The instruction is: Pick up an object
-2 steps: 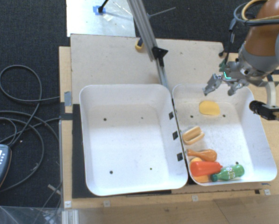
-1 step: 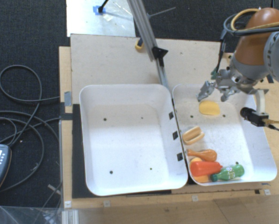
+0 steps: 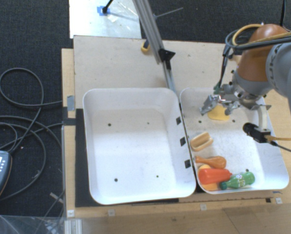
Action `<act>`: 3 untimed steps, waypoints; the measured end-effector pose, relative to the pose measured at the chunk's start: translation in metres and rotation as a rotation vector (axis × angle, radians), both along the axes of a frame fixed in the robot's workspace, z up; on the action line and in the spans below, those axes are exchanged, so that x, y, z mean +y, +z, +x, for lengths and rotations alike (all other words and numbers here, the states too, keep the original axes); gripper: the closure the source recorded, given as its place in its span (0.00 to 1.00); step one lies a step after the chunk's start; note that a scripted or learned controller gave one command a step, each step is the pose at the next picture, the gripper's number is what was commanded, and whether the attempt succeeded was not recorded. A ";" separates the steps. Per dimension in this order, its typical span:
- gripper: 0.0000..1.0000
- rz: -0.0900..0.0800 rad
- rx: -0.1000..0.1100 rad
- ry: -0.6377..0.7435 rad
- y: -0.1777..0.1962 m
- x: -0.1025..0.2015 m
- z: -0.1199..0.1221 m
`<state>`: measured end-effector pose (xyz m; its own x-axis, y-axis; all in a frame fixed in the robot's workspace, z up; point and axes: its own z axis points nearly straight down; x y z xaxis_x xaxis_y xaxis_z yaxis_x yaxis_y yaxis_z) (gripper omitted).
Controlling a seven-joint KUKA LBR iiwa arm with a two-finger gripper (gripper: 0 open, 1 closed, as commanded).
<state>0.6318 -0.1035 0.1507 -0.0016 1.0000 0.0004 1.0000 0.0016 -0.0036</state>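
My gripper (image 3: 217, 109) hangs over the far end of the right bin (image 3: 277, 165). Its fingers stand apart, open, one finger (image 3: 205, 107) on the left and the other on the right. A flat yellow piece (image 3: 217, 114) lies on the bin floor just below and between them; whether they touch it I cannot tell. Nearer the front lie a tan hot-dog bun (image 3: 201, 141), an orange drumstick (image 3: 211, 161), a red-orange vegetable (image 3: 213, 175) and a green bottle (image 3: 238, 180).
The left bin (image 3: 130, 145) sits beside the right one, with a shared rim between them. A slanted grey pole (image 3: 155, 33) crosses the bench behind the bins. Cables and a pendant lie on the floor at left.
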 end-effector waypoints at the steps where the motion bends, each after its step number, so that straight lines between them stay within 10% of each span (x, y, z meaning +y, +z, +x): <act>1: 0.00 0.000 -0.001 -0.001 -0.043 0.004 -0.003; 2: 1.00 0.000 -0.007 -0.001 -0.029 0.003 -0.001; 3: 1.00 -0.001 -0.010 0.000 0.016 0.004 -0.005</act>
<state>0.6267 -0.0999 0.1670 -0.0014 1.0000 -0.0007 1.0000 0.0014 0.0061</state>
